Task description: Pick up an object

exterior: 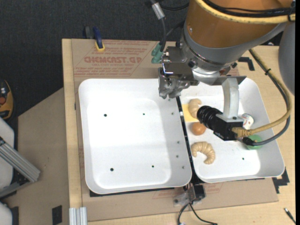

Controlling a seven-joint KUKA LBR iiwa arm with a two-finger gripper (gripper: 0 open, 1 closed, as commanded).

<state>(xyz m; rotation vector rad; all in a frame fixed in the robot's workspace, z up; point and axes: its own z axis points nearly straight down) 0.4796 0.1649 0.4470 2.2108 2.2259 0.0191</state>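
A: Croissant [205, 152] sits nearest you, at about five o'clock in the right bin [262, 165], untouched; pastries [196, 117] lie beyond it.

B: So nothing's picked yet?

A: You'd judge not. Further back, at twelve o'clock, the gripper [169, 90] hangs over the bins' divider; whether it's open or closed, you can't tell.

Camera position: fixed above the bench [42, 125], looking down at a slant.
Coverage: both white bins [93, 139].
Nearness: close; the arm [234, 22] looms at 1 o'clock.
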